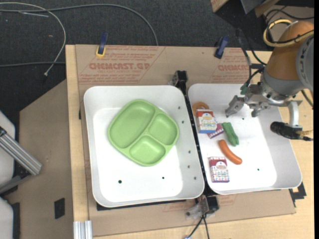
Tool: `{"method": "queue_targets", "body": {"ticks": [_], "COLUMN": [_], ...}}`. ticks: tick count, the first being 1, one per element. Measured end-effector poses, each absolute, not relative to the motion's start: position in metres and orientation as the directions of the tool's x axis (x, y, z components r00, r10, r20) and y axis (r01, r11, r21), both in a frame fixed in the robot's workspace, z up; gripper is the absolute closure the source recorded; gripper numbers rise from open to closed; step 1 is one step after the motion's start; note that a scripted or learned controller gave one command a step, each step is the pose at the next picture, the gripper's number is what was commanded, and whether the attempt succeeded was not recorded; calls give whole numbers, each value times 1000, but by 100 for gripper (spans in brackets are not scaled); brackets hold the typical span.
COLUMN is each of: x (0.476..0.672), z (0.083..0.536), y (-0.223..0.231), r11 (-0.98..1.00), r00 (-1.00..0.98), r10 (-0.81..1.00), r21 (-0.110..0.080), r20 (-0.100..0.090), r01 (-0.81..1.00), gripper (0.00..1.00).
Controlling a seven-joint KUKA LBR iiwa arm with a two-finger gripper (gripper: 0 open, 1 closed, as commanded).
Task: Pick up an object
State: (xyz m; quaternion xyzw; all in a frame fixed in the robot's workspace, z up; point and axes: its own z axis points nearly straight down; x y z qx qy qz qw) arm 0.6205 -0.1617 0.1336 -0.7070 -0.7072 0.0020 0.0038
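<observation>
The right bin [269, 168] holds several small items. A red-and-white box [205, 120] lies by the bin's left wall, with a purple piece [216, 132] just below it. A green block [230, 133] and an orange sausage [231, 152] lie near the middle, a second small box [219, 169] sits near the front, and a brown ring-shaped item [201, 105] is at the back left. My gripper [244, 108] hangs over the back of this bin, up and right of the green block. It is open, with nothing between its fingers [233, 107].
The left bin [99, 183] holds a light green divided plate [143, 132]. A black divider runs between the bins. Blue clamps [102, 45] hold the cardboard base at the back, and cables trail over the dark floor behind.
</observation>
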Motion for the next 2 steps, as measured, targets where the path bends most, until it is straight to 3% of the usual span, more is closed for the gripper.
{"method": "queue_targets", "body": {"ticks": [1, 2], "x": [619, 622], "z": [82, 97], "y": [-161, -161], "r11": [1, 0], "r00": [0, 0], "r10": [1000, 1000], "r21": [-7, 1], "r20": [3, 1], "r01": [1000, 1000], "gripper": [0, 100]}}
